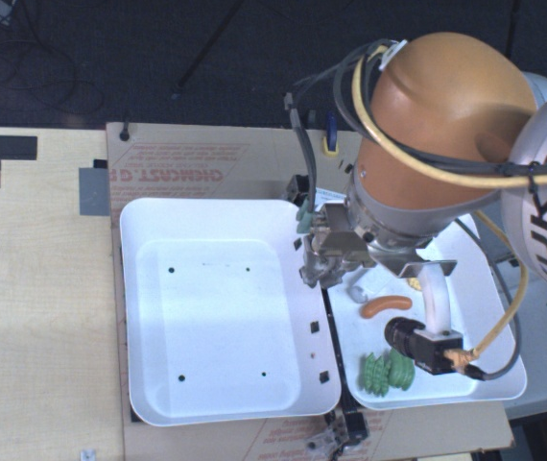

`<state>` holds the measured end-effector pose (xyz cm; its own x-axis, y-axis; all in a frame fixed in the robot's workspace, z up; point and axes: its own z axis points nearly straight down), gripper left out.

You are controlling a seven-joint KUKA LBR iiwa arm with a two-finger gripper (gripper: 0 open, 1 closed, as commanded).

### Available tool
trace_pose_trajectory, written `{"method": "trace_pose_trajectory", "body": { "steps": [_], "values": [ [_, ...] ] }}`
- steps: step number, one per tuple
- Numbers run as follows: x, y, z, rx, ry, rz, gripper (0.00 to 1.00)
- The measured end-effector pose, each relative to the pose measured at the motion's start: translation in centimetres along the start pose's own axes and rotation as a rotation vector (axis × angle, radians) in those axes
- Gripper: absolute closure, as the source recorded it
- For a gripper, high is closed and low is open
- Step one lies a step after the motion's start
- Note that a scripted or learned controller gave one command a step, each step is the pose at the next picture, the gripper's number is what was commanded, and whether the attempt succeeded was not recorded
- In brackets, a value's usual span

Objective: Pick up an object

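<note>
One arm (446,113), one green toy (387,373), one sausage (387,305), two bins (216,315)

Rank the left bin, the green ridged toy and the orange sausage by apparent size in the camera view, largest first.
1. left bin, by far the largest.
2. green ridged toy.
3. orange sausage, about as long as the toy but much thinner.
</note>
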<state>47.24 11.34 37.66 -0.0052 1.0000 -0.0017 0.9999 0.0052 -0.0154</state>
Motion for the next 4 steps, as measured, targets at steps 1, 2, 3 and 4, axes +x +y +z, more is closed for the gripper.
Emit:
{"method": "trace_pose_trajectory", "body": {
  "steps": [1,2,3,4],
  "values": [
    [7.9,0.3,-6.2,-0.017,0.004,-0.003,1.00],
    [7.5,3.1,24.3,0.003,-0.005,0.006,1.00],
    [13.4,4.9,7.6,-0.029,0.010,-0.001,1.00],
    [11.6,7.6,0.2,-0.022,0.003,0.006,1.00]
  ]
}}
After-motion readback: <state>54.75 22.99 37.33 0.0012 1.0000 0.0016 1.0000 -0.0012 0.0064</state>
